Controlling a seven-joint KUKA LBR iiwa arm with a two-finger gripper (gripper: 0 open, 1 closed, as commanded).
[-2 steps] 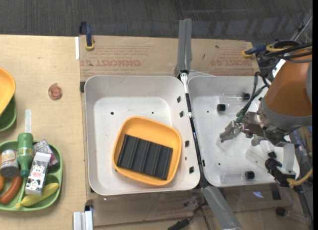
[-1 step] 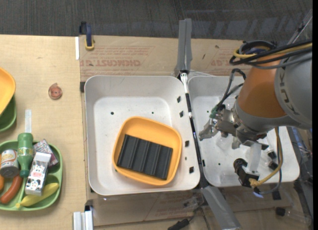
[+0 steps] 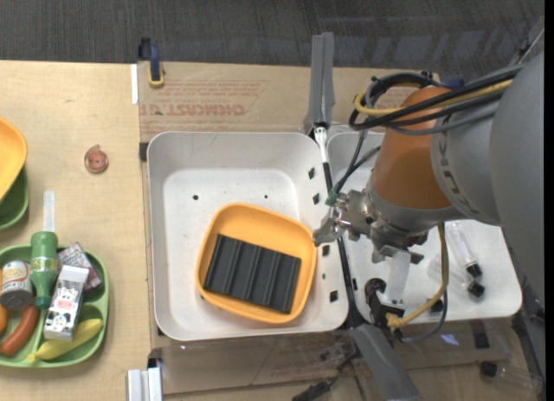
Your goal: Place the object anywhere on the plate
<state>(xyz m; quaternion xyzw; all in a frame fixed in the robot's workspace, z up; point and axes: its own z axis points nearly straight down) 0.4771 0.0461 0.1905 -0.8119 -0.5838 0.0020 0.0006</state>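
Now two white bins (image 3: pixel 164 243) are being shown, one orange plate (image 3: pixel 227 222) carrying one black ridged object (image 3: pixel 252 274); the pincer's state cannot be told.

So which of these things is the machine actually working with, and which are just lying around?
Part of the job:
- yellow plate in the left bin
- dark ridged block lying on that plate
- arm over the right bin

Just lying about:
- green tray of toy food
- small pink disc
- cardboard sheet

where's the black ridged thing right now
In the camera view the black ridged slab lies flat on the yellow plate in the left bin, just left of the arm's wrist.
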